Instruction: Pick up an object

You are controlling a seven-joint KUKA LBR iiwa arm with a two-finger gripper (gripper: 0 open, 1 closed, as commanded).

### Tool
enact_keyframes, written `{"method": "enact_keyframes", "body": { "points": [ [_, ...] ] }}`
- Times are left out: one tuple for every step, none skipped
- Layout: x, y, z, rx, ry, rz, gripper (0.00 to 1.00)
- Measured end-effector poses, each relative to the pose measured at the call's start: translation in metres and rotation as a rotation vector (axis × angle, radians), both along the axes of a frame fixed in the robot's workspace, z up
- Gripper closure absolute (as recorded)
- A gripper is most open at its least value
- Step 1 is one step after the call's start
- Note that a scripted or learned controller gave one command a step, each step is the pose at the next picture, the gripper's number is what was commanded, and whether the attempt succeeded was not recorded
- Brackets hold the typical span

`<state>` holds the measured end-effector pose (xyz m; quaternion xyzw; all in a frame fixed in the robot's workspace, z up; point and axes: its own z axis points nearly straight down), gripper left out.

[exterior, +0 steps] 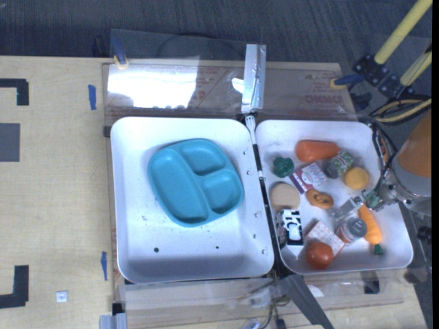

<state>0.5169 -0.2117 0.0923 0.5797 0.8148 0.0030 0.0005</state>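
Note:
The right bin (394, 258) holds several small items. Among them are an orange-red vegetable (317, 149), a green broccoli piece (282, 165), a greenish can (339, 163), a yellow lemon (356, 178), a tan bread roll (285, 196), a black-and-white item (291, 226) and a red tomato (319, 254). My gripper (347, 210) reaches in from the right, low over the bin's right half. It hangs just above a small red-and-grey can (352, 229) and beside an orange carrot (372, 227). I see nothing lifted in it.
The left bin (130, 204) carries a blue divided plate (195, 180). A metal divider (254, 81) and a clear sheet stand behind the bins. Yellow-handled tools (405, 26) and cables lie at the upper right. The arm's orange band (420, 153) overhangs the right bin's edge.

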Motion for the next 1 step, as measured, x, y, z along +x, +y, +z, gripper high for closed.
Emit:
{"method": "enact_keyframes", "body": {
  "points": [
    [0.0642, -0.0035, -0.0045, 0.003, -0.004, 0.087, 0.00]
  ]
}}
